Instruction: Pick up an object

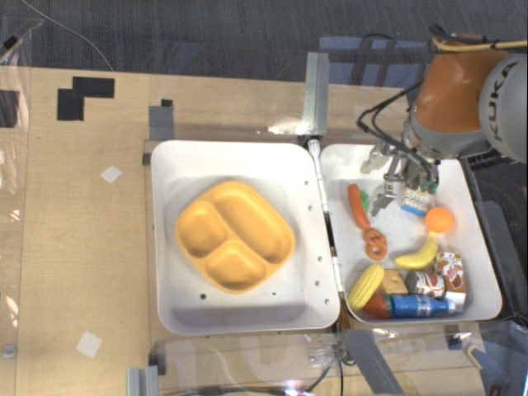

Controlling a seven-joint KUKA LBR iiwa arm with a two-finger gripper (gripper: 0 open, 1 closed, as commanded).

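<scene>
Working from the near edge of the right bin (487,246) outward, I see a crowded corner: a blue bottle (419,307) lying on its side, a small red-and-white can (428,283), a corn cob (365,285) and a banana (417,256) just above them. These look like toy foods, so I judge them light, stiff and somewhat slick; packed this tightly, none offers a clean hold.

Farther in lie a small pretzel (375,242) and a carrot (358,206), which stretches along the bin's left wall. An orange ball (440,219) sits to the right, apart from the pile. It would likely roll away from a pinch. The carrot seems my best target: slim, rigid, with bare floor on its right side, so I would close across its middle, at right angles to its length.

My gripper (388,195) hangs over the bin's far half, just right of the carrot, beside a small blue-and-white carton (415,200). Whether it is spread or closed I cannot tell, and nothing visibly sits in it. My wrist points steeply down, the orange band above it, cables looping behind.

In the left bin (165,221) rests a yellow divided plate (235,233).
</scene>
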